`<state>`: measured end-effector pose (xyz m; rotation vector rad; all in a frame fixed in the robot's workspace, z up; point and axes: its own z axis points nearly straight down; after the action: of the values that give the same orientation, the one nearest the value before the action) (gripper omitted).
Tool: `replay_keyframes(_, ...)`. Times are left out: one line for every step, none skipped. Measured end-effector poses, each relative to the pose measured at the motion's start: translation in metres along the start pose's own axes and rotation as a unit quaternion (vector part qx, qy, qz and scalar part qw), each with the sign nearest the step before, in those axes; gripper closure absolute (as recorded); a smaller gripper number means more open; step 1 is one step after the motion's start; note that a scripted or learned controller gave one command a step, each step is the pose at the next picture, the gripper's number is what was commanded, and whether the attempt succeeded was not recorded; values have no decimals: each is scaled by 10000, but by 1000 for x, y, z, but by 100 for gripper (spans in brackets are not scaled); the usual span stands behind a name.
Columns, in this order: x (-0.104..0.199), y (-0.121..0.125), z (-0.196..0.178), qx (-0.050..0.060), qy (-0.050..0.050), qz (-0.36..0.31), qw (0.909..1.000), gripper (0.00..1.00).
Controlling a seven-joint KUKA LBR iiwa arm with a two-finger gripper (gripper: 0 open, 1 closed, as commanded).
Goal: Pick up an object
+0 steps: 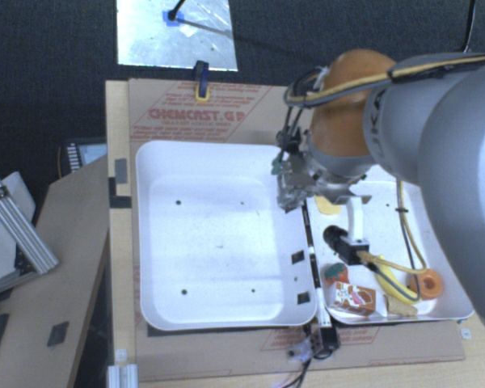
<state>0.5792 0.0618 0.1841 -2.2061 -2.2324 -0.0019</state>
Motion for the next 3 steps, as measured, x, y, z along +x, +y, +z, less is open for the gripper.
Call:
replay_keyframes(96,11,-5,-29,-8,-6,10000,100)
replay_keyframes(157,-4,106,0,-10,10,10000,100)
replay_keyframes(174,-44,101,14,-15,22,10000,100)
